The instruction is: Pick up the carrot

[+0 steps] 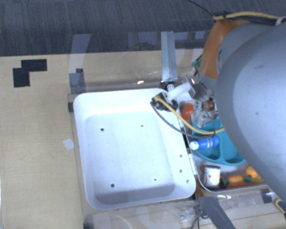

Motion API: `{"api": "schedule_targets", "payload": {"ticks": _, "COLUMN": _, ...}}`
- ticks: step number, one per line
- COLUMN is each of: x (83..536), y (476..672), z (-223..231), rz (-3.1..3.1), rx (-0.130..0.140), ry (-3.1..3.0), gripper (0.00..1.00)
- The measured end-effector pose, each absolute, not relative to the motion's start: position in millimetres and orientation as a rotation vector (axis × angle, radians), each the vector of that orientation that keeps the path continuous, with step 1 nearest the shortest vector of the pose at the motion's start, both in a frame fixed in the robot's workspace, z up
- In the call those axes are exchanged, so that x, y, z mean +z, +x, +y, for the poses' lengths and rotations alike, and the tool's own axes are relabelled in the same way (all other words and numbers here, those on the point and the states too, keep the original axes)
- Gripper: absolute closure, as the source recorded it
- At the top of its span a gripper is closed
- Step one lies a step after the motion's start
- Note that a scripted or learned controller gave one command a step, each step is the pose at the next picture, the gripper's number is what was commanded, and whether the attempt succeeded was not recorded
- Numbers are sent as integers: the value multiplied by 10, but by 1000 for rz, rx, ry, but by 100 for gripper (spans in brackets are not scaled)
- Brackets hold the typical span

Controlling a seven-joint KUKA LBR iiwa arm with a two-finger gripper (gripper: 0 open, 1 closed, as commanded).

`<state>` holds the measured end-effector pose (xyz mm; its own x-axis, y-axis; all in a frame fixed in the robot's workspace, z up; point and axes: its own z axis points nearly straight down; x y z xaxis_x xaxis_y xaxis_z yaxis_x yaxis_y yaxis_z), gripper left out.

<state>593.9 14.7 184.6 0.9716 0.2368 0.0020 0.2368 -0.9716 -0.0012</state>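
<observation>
The carrot [235, 180] is a small orange piece with a green end, lying at the front edge of the right bin [206, 185]. The grey arm covers most of that bin. My gripper [204, 106] hangs low at the bin's back left, well behind the carrot, close to a round red-orange object [187, 110]. Cables and the wrist hide its tip.
The left white bin [131, 148] lies beside the right one. A blue tray [219, 140], a blue-and-white bottle [205, 143] and a white cup [212, 175] crowd the right bin between the gripper and the carrot. A black and yellow cable [169, 113] loops over the bins' divide.
</observation>
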Motion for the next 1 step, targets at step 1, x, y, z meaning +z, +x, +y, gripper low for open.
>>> {"api": "schedule_targets", "payload": {"ticks": 1, "x": 1850, "y": 6639, "z": -275, "rz": -321, "rx": -7, "ry": -3124, "gripper": 100}}
